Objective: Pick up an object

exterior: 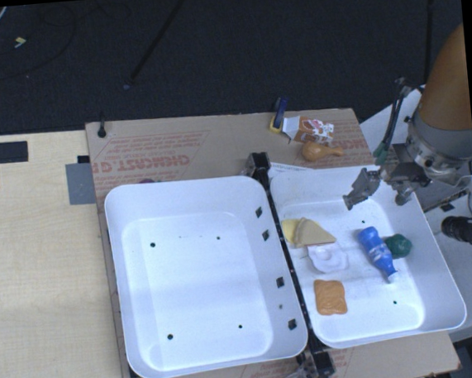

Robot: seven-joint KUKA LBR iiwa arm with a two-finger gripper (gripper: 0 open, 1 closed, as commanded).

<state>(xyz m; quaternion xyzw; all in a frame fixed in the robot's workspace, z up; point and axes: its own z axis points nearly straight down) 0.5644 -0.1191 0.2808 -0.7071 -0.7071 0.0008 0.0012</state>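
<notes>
Evidently nothing is picked yet: the gripper [380, 187] hovers with jaws spread and bare at the two o'clock side of the right bin [446, 305]. The nearest candidates, a blue bottle [376, 252] and green object [399, 245], lie at its six o'clock; descent, closing and lifting remain.

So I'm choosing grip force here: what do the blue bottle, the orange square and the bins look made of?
The blue bottle looks like glossy hard plastic, with a sheen along its body. The orange square looks matte and soft, maybe foam or sponge, though the picture leaves that open. The right bin and left bin look like smooth white moulded plastic, with rounded rims.
</notes>
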